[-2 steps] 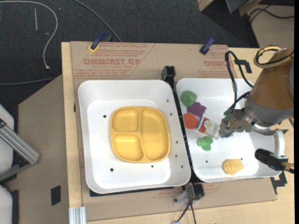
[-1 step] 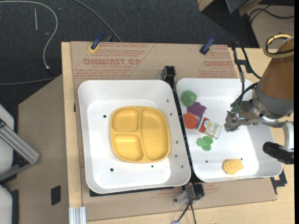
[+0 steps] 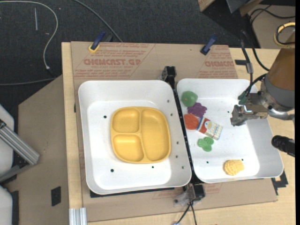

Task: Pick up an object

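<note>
Toys crowd the right bin (image 3: pixel 262 170): green ball (image 3: pixel 189 98), purple piece (image 3: pixel 198 110), red one (image 3: pixel 191 121), small carton (image 3: pixel 211 128), green bit (image 3: pixel 205 144), yellow corn (image 3: pixel 233 167). Gripper (image 3: pixel 238 116) hangs over bare floor right of them; whether the jaws are apart I cannot tell. Yellow tray (image 3: pixel 140 134) sits in the left bin (image 3: pixel 93 172). Cardboard covers the tabletop (image 3: pixel 136 62).

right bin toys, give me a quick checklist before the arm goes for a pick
1. End effector over the right white bin: ok.
2. Nothing between its fingers: cannot tell.
3. Toys lie apart enough for a clean grasp: not ok; green round toy, purple toy, orange-red toy and small printed box crowd together.
4. Yellow corn-shaped toy stands alone: ok.
5. Yellow divided plate sits in the other bin: ok.
</note>
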`<state>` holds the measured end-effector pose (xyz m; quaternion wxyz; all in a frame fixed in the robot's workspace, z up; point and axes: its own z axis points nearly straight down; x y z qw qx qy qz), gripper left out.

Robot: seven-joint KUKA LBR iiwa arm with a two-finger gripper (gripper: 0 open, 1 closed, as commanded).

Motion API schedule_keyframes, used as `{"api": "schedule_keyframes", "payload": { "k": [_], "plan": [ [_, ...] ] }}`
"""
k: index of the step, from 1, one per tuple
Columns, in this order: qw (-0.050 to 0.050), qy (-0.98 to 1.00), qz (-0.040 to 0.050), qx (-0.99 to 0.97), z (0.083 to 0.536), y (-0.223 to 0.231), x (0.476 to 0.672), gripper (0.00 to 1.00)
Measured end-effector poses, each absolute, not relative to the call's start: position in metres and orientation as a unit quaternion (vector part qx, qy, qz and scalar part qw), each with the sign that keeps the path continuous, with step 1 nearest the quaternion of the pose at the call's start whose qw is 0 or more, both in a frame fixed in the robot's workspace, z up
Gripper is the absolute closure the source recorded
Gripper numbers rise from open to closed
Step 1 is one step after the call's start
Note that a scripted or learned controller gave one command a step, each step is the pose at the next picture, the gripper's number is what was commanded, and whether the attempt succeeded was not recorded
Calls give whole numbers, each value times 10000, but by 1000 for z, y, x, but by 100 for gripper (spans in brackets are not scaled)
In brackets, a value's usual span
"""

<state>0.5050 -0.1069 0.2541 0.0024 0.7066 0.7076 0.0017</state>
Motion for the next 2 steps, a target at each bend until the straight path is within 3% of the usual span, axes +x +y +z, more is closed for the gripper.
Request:
{"api": "schedule_keyframes", "payload": {
  "k": [2],
  "plan": [
    [-4, 7096, 13, 7046, 252, -9, 513, 100]
  ]
}}
